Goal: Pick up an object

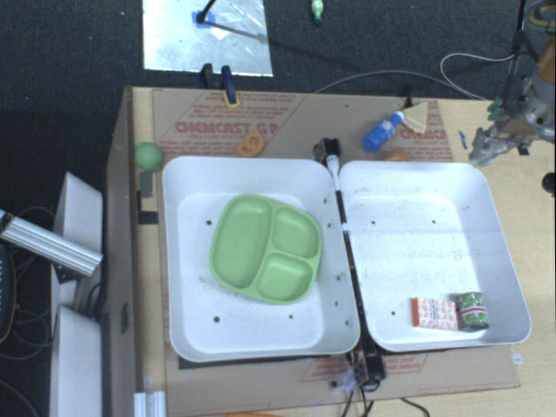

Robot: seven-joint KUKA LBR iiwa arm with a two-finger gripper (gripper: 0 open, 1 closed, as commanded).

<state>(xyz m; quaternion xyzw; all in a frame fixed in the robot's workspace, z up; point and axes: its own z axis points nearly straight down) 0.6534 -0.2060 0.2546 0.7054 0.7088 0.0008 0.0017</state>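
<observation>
A green divided plate (265, 248) lies in the left bin (187, 189). In the right bin (408, 198), near its front right corner, sit a small red and white box (433, 314) and a small green can (472, 311), side by side and touching. My gripper (489, 146) hangs at the right edge of the view, beyond the right bin's back right corner and well away from the box and can. Nothing shows between its fingers.
On the bench behind the bins lie a blue bottle (380, 134), an orange ring (249, 144) and a green ball (148, 155). A cable loops across the back right. A metal sheet (207, 26) lies on the dark floor beyond.
</observation>
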